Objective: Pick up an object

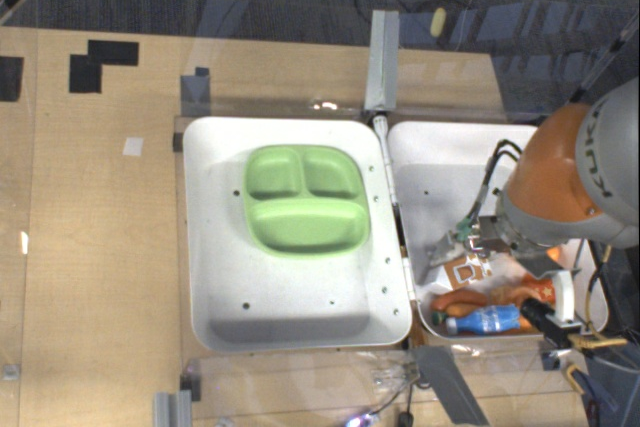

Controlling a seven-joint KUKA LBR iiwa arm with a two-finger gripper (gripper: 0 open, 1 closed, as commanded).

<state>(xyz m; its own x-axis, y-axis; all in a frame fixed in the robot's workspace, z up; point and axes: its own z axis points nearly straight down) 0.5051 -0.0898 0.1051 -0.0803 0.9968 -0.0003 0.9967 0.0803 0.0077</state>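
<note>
- Bins first: you have two shallow white plastic bins side by side on the pale wooden bench, the left bin and the right bin.
- In the left bin you see a light green plastic tray with three compartments, lying flat near the middle, toward the far side.
- Your grey arm with the orange band reaches in from the right, over the right bin.
- The gripper sits low over the near half of the right bin; you cannot tell its state from this angle.
- Just beside it, toward you, lies a small brown and white square item.
- Along the near wall of the right bin you have a cluster: a blue plastic bottle with a white cap lying on its side, and an orange object just behind it, touching or nearly so.
</note>
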